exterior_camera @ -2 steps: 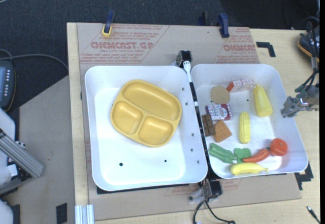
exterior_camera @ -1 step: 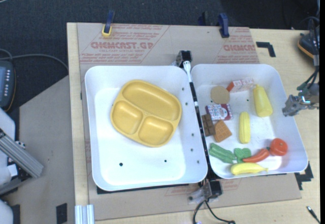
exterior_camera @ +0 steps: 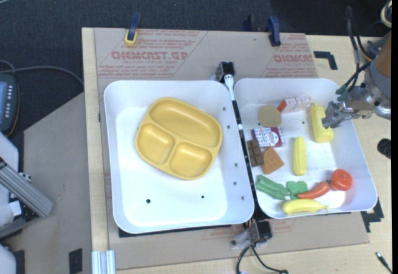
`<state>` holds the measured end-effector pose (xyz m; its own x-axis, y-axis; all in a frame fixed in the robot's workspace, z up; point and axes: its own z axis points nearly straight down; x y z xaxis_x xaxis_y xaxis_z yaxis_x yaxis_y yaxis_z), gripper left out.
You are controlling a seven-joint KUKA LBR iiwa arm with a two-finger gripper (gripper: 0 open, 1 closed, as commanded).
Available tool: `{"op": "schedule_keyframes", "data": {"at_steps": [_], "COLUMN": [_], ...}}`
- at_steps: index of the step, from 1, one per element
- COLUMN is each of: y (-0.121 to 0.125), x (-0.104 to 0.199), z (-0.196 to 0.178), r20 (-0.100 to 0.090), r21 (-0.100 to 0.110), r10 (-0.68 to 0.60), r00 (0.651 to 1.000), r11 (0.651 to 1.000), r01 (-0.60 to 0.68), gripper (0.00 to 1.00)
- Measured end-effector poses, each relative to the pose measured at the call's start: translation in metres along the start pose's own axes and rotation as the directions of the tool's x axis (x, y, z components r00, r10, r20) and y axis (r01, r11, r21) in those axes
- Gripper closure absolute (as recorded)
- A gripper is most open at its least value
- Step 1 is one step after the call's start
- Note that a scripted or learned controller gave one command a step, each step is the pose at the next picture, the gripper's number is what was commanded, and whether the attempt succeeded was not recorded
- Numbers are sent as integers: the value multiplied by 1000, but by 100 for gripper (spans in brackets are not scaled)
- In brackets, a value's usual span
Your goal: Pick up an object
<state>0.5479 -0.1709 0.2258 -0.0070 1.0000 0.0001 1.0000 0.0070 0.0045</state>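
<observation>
1. Camera view shows the grey two-finger gripper low at the far right side of the right white bin, just beside the curved yellow plastic piece, which lies near the bin's far right corner.
2. I judge that the step in hand is the approach to this yellow piece; it is not lifted yet.
3. How wide the gripper stands I cannot tell, and I do not see anything held in it.
4. The next move, in my opinion, calls for centring over the yellow piece and then closing and lifting straight up.
5. Near it lie a yellow toy corn cob, a round red toy tomato and a small white and red packet.
6. The left white bin bears a yellow plastic tray with three compartments.
7. On the brown board under the bins, red printing reads "CHEMCAST GP"; the print on the packets is too small to read.
</observation>
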Motion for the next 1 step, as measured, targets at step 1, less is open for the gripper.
{"op": "schedule_keyframes", "data": {"at_steps": [1], "y": [34], "x": [42], "z": [-8], "r20": [0], "r21": [0], "r10": [1], "r00": [1000], "r11": [1000], "r01": [-1], "gripper": [100]}}
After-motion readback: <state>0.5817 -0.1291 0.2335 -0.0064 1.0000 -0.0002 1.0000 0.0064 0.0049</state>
